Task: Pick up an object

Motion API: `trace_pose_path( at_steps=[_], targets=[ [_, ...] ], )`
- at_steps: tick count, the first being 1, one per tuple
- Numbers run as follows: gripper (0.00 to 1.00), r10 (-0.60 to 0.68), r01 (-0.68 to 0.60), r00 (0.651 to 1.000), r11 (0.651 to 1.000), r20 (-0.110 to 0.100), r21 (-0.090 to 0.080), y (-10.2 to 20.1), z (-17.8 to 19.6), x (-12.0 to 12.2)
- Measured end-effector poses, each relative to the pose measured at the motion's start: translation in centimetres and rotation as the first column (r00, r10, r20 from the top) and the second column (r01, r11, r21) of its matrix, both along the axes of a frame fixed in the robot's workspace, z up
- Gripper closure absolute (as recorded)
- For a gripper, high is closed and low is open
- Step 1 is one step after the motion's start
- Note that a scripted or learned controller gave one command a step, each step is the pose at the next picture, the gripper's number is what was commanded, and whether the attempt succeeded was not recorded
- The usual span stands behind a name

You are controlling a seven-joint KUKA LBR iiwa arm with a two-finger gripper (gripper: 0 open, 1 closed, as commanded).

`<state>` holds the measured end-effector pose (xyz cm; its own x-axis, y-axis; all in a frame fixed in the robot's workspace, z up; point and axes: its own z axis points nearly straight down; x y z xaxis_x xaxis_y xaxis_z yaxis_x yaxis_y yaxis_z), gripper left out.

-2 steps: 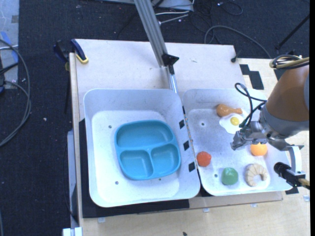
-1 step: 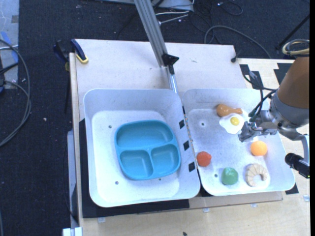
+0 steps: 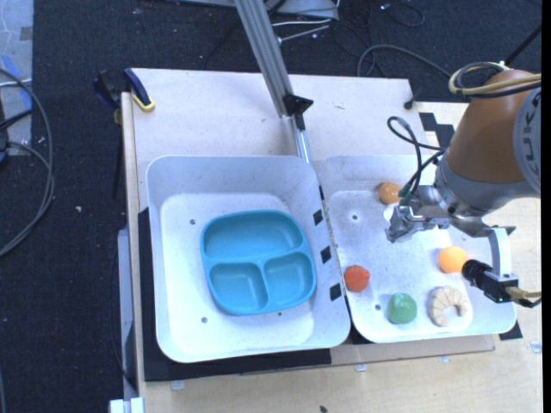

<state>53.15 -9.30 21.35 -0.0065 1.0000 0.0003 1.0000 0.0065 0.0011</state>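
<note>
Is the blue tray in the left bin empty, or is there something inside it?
Empty. All three compartments of the blue tray show only bare blue plastic; the small food items lie in the right bin.

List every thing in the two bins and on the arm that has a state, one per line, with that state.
blue tray: upright in the left bin, compartments bare.
red piece: lying loose in the right bin.
green piece: lying loose near the front wall.
shrimp: lying loose beside the green piece.
orange ball: loose, right of the gripper.
small orange piece: loose near the back.
gripper: above the bin floor, holding nothing visible.
</note>
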Motion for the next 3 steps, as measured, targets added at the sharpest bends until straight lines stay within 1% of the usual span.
trace_pose_path(
  at_steps=[1, 2, 3],
  targets=[
    [1.0, 0.002, -0.002, 1.0, 1.0, 0.001, 0.0, 5.8, 0.3, 2.5],
    [1.0, 0.002, -0.002, 1.0, 1.0, 0.001, 0.001, 11.8, -0.1, 4.1],
    [1.0, 0.0, 0.0, 1.0, 1.0, 0.002, 0.001, 16.0, 0.2, 6.2]
  ],
)
